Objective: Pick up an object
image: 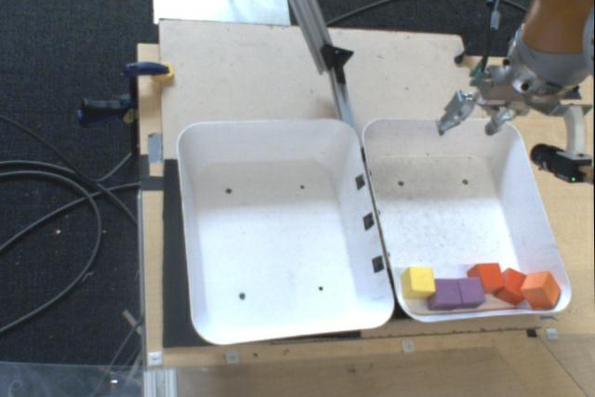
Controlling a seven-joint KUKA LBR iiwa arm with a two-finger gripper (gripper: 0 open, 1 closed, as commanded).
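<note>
we see the gripper (476, 114) hanging over the far rim of the right bin (530, 191), near that bin's back right corner, with the grey arm and its orange band rising out toward the upper right. its two fingers stand spread apart with open space between them, and nothing sits between them.

the things to pick lie well apart from it, all gathered along the near edge of the right bin. from left to right we find a yellow block (418, 281), a purple block (456, 293) just beside it and seemingly touching it, then a red-orange block (485, 275) behind the purple one's right end, a red block (510, 286) next to that, and an orange block (541, 289) at the near right corner. the last three sit packed close; we cannot tell exactly which faces touch.

the left bin (200, 200) sits side by side with the right one, their inner rims overlapping along the middle. both rest on the pale counter (242, 70). a slanted metal pole (307, 5) crosses the counter from the top and ends near where the bins meet. a blue clamp (125, 98) grips the counter's left edge, and black cables (46, 200) loop over the dark floor on the left.
</note>
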